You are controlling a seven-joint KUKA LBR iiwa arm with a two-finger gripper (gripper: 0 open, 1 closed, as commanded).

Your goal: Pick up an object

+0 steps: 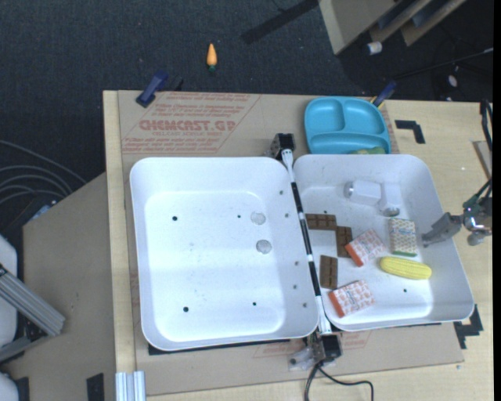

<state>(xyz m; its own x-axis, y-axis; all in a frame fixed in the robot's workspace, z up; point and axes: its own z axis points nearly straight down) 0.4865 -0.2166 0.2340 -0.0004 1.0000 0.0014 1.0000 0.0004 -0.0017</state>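
White plastic bins (pixel 211 176) are sitting side by side on the table; I'm eyeing the yellow corn (pixel 405 269) in the right one. My tool (pixel 446 227) is hovering at that bin's right rim, grip unreadable. Crowded neighbours are risking a glancing miss.

overhead slanted view of both bins (pixel 149 188)

Cut off by the right edge: most of the arm, leaving just a grey gripper (pixel 454 227) tip over the right bin (pixel 438 298); finger spacing too blurred to judge. Partly hidden behind that bin's far rim: a blue divided plate (pixel 344 121). Too pale against the white bin floor to identify: a whitish block (pixel 365 190). Cropped at the top: tan furniture (pixel 376 23).
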